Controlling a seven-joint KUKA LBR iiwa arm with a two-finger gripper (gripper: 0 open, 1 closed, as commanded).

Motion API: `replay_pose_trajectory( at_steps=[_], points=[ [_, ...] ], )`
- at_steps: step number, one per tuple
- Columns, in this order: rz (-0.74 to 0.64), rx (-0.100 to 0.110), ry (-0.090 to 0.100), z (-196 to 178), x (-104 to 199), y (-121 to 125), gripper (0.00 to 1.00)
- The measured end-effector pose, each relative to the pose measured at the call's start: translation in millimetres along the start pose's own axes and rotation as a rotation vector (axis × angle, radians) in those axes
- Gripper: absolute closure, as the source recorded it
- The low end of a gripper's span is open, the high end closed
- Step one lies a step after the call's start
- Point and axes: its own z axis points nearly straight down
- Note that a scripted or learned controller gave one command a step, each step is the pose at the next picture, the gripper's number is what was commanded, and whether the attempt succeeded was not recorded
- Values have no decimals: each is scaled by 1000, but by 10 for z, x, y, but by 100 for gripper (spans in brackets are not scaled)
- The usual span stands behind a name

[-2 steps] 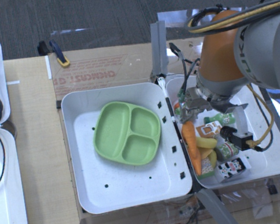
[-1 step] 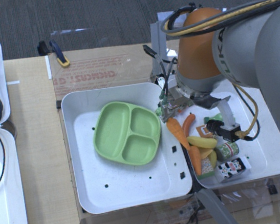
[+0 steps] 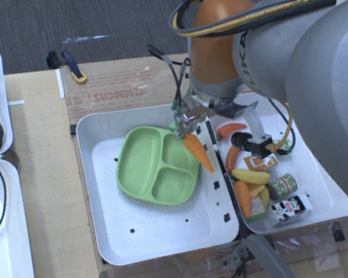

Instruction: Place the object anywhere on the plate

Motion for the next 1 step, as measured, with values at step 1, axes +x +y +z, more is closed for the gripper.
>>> replay_pose_trajectory(
  at_steps=[1],
  points=[
    [0, 0, 0, -2, -2, 0, 0]
  ],
)
